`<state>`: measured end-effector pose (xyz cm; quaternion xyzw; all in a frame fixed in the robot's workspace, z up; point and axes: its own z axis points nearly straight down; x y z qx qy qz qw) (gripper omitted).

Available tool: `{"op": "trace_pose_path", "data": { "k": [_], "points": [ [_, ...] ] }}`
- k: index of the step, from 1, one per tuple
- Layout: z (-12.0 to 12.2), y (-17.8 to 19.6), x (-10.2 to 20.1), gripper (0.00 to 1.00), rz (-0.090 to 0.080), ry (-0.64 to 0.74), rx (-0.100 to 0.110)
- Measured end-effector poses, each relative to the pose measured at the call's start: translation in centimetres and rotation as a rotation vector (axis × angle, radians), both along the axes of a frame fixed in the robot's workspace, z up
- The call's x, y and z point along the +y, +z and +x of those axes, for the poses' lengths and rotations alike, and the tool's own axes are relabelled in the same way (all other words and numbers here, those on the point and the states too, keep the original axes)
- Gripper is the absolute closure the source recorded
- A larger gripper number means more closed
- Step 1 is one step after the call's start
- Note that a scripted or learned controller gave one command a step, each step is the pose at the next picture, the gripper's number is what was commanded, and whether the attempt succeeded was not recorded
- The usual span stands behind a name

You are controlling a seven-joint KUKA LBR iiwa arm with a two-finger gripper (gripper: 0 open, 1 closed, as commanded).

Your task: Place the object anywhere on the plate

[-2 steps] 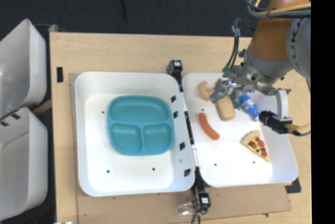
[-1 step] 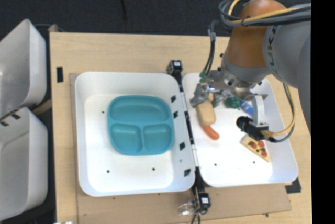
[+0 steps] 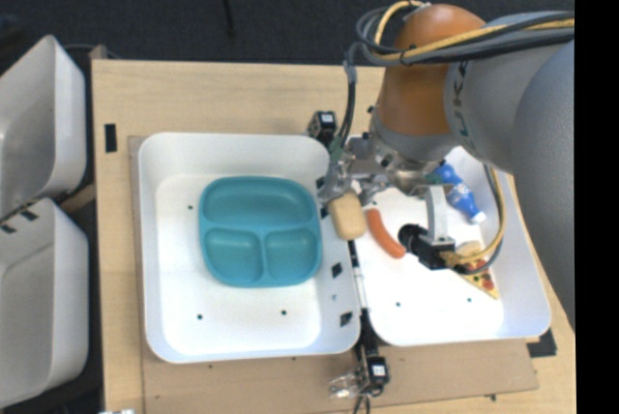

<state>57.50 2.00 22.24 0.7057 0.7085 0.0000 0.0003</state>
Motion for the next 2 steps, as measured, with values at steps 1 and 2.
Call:
{"op": "trace_pose_path", "data": {
  "k": [1,2],
  "points": [
    [-0.9,1.7,4.9,1.0,0.001,0.002,-0.001],
    [-1.4,2.6,10.5,1.0,0.002,0.005,0.0]
  ]
}}
